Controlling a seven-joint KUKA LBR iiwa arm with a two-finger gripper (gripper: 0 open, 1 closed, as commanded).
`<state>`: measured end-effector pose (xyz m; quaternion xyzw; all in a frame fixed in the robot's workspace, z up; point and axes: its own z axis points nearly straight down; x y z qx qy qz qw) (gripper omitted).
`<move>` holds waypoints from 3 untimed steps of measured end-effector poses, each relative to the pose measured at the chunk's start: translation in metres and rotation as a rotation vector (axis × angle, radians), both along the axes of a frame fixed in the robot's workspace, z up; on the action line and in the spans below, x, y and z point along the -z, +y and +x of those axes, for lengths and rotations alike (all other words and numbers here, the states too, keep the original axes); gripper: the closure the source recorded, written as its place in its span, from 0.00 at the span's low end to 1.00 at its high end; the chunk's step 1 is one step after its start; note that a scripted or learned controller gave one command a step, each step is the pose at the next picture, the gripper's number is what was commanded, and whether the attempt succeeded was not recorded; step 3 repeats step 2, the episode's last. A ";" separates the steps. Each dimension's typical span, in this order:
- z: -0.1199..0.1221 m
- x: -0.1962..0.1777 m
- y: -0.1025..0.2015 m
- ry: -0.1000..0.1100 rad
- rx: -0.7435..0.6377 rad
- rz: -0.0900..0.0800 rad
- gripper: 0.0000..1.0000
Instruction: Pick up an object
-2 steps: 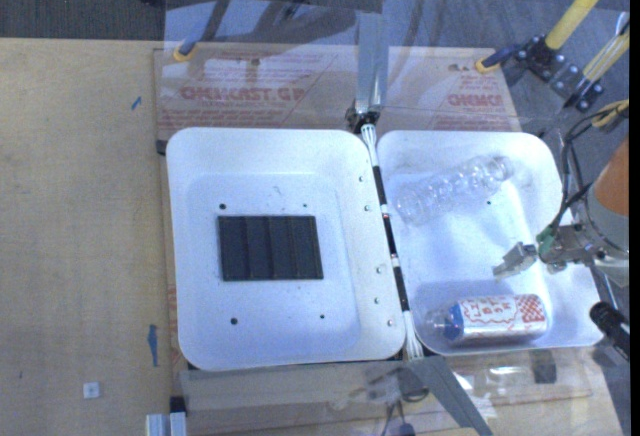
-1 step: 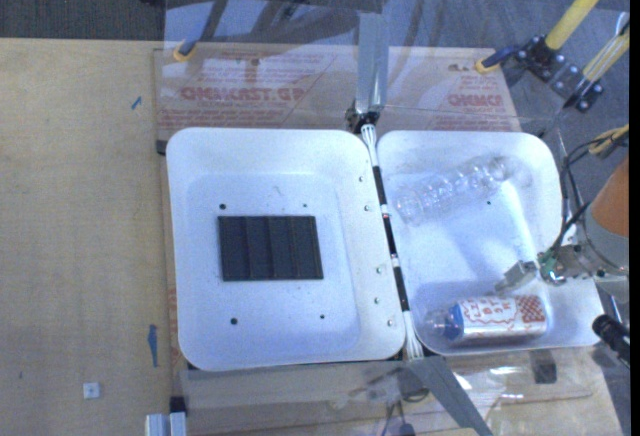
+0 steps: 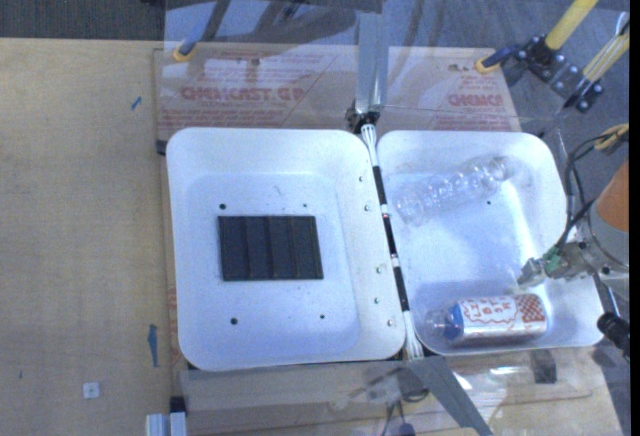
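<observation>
At the near edge of the right shallow white plastic bin [image 3: 560, 174], a small plastic bottle with a red-and-white patterned label and a blue cap [image 3: 490, 316] lies on its side, cap end pointing left toward the divider between the bins. Just above its right end, close to the bin's right wall, sits the metallic two-finger gripper [image 3: 533, 271], reaching in from the right below the grey arm with its orange band [image 3: 612, 199]; the tip hangs near the labelled bottle but apart from it, with nothing seen between its fingers, and how wide they stand cannot be told from this slant. Farther back in the same bin, a clear crumpled plastic bottle [image 3: 450, 189] lies tilted, running from the middle toward the far right corner. In the left shallow white plastic bin [image 3: 200, 164], a flat dark grey ribbed rectangular pad [image 3: 270, 247] rests on the floor near the centre. Beyond both bins stand transparent plastic sheets with red lettering [image 3: 250, 84].
</observation>
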<state>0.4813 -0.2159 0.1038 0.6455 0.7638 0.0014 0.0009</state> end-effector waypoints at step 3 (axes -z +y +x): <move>-0.001 0.016 0.013 -0.002 -0.108 -0.004 0.00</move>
